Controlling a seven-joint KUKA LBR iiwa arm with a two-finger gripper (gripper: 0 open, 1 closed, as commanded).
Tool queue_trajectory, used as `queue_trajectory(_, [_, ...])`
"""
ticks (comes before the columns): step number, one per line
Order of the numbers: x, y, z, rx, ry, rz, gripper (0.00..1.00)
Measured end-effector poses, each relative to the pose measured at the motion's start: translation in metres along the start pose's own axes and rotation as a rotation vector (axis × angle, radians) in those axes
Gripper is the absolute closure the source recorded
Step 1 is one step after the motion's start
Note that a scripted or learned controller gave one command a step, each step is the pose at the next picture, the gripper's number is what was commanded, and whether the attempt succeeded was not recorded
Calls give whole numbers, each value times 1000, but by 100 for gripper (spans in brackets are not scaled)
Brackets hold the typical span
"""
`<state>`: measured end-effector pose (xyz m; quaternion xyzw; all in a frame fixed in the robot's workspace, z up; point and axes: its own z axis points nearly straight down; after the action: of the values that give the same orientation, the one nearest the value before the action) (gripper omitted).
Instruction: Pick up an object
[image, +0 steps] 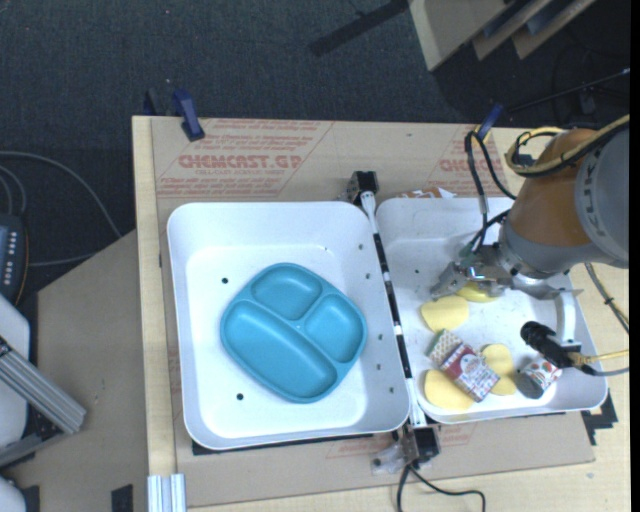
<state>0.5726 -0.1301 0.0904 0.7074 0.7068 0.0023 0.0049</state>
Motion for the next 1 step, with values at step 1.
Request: queue_trajectory(1, [15, 11, 0, -5, -4, 0, 0])
